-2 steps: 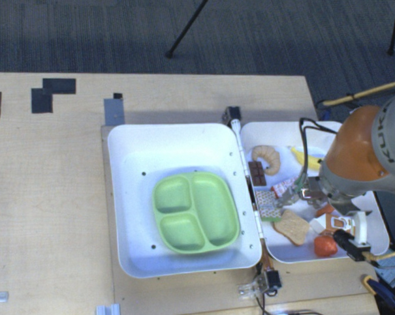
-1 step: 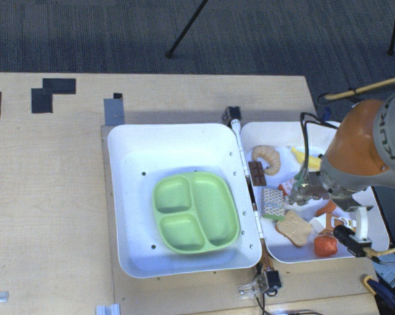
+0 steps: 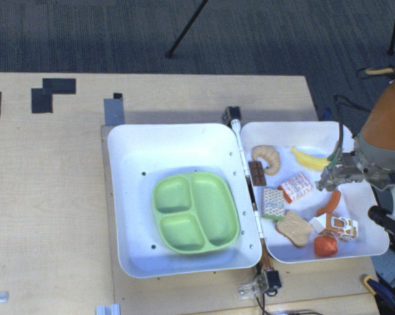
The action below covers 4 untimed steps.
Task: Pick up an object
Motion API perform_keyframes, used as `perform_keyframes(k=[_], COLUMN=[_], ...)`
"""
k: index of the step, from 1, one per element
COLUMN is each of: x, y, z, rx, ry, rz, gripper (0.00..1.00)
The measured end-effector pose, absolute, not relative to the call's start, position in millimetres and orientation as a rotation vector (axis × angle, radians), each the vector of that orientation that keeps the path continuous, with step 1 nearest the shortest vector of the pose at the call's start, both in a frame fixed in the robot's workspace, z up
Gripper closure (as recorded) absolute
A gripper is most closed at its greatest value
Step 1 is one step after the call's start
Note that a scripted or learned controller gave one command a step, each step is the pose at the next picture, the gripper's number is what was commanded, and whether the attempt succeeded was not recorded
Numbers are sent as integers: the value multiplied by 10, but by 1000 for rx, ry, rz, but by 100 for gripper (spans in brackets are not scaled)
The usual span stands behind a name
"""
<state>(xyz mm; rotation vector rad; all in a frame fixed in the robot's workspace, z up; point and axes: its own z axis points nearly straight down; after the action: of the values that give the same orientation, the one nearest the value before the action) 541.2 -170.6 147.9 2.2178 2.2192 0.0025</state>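
Wooden bench (image 3: 49, 193): pincer (image 3: 330, 178) near crowded right bin's (image 3: 378, 247) edge

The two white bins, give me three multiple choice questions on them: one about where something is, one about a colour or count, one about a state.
1. Where does the green plate lie?
A. in the left bin
B. in the right bin
C. on the bare bench

2. How many compartments does the plate have?
A. two
B. three
C. five

3. Where is the gripper just now?
A. over the left bin
B. out over the bench
C. low over the right bin, beside the banana and the carrot

Answers:
1. A, since the plate sits in the middle of the left bin, while the food items crowd the right one.
2. B, as two small sections and one long section show.
3. C, because the arm's tip hangs above the right bin's right side, just under the banana.
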Motion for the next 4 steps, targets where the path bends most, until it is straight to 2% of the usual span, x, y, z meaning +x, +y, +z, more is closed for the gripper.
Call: perform_keyframes(k=[1,2,3,4], x=[6165,6692,6501,6699], y=[-2057,-2048,-1244,-1738], z=[1851,1092,860,1073], rx=[2211,2212,2213,2214], ry=[2225,2228,2227,2222], rz=[4,2,6,4], gripper=[100,100,100,100])
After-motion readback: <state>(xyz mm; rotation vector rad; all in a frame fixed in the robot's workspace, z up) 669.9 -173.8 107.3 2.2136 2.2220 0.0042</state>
